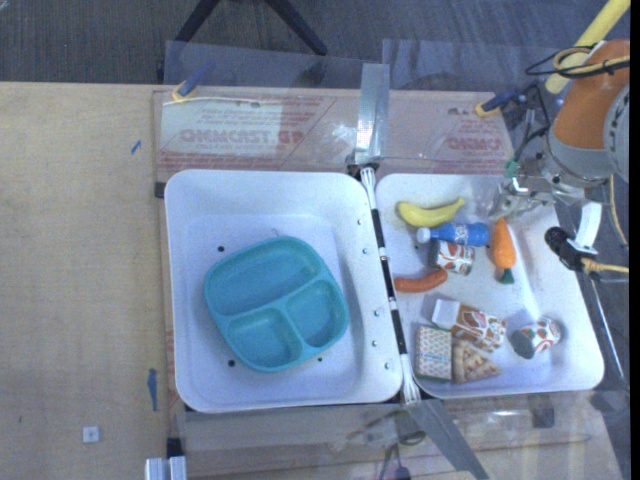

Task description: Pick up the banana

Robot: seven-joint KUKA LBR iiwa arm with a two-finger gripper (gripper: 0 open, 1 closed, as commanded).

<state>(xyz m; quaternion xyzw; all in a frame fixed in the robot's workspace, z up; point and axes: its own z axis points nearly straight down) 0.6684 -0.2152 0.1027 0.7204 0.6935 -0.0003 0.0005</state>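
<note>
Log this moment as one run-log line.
task: pick banana | banana: right bin, untouched | claw: above bin, right of banana | grasp: none

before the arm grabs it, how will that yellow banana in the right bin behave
The curved yellow toy banana looks like smooth, glossy plastic, so probably light, stiff and somewhat slippery. Lying flat on its curve, it may spin or slide when nudged, possibly into the blue and white bottle beside it.

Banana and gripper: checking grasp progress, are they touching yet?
Apart. The camera view shows white bin floor between the banana and the gripper.
</note>
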